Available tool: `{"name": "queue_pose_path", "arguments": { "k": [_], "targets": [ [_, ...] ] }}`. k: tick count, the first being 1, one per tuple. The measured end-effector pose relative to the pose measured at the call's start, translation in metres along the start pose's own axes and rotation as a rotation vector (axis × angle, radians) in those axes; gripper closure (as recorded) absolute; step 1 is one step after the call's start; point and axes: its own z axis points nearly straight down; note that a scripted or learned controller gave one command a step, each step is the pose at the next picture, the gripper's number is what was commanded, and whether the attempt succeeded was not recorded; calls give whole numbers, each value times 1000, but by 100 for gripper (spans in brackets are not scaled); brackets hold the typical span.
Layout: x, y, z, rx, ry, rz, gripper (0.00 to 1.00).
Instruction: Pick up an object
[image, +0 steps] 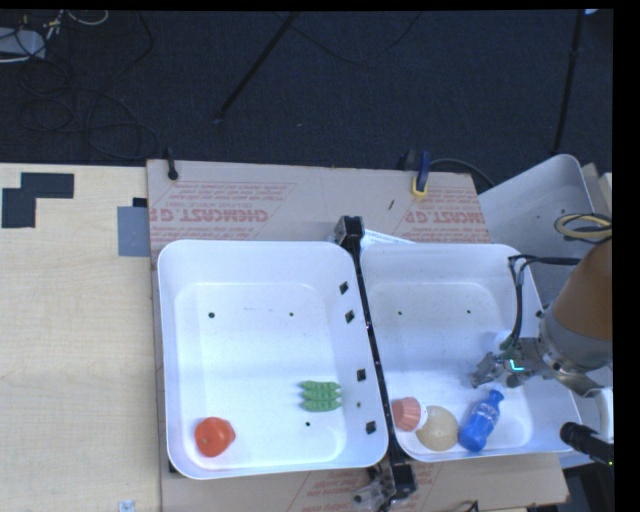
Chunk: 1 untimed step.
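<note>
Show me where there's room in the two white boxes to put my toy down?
Left bin: the whole back half is bare, plus the floor between the red ball and green peas. Right bin: its back-left is bare. Its front is crowded with the pink piece, cream ball, blue bottle and pincer.

The cardboard sheet (300, 205) under the bins bears upside-down red print, roughly "CHEMCZT".

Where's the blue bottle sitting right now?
The blue bottle lies in the right bin, near its front wall, just right of the cream round object and below the pincer.
</note>
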Motion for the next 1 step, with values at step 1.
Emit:
{"name": "queue_pose_path", "arguments": {
  "k": [1],
  "targets": [
    [-1,0,-10,1,0,3,100]
  ]
}}
